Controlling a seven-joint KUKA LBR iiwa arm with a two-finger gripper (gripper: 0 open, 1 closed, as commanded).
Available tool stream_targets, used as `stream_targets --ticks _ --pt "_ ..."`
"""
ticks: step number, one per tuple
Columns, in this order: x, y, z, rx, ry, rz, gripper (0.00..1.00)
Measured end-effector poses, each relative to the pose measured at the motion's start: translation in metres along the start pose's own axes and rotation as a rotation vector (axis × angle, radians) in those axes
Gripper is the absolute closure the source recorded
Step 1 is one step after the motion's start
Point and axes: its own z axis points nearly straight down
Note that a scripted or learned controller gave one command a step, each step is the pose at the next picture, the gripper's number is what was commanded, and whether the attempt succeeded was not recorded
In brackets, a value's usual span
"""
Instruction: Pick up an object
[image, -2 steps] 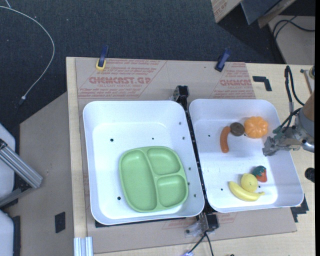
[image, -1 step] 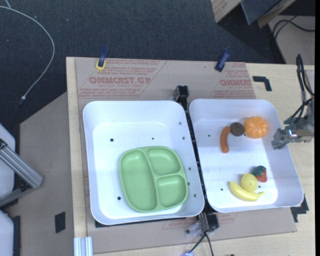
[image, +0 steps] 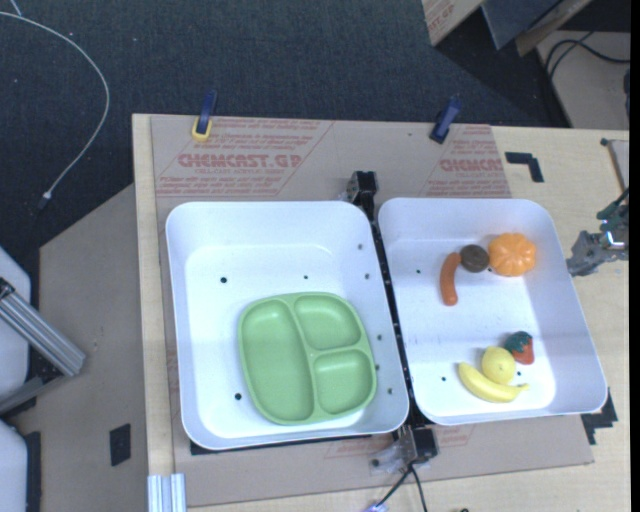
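Right bin (image: 560, 330): holds all the candidates; I count five small toy foods in two clusters.
Upper cluster: orange fruit (image: 512, 254) touching a small brown piece (image: 473, 258), with an orange-red sausage (image: 450, 279) curving down just beside them.
Lower cluster: banana (image: 488, 384) lying flat near the front wall, a lemon (image: 499, 363) resting against it, a strawberry (image: 519, 347) touching the lemon.
Left bin (image: 200, 250): a green divided plate (image: 305, 357), nothing I'd go for.
Gripper (image: 598, 246): at the far right edge, outside the right bin's wall, well apart from the fruit; too small and blurred for me to read its state, so I cannot tell.
Handling, my guess: all look like light, hard, smooth plastic; slippery under the pads, not fragile.
Best pick: the sausage, I judge; narrow and clear on its outer side, so I'd close across its middle.
Risk: the round fruit may squirt out; crowded neighbours may get nudged.
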Motion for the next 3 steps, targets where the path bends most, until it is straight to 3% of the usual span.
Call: stream_targets --ticks 3 --pt "0.169 0.025 -0.004 0.008 0.006 -0.005 1.0"
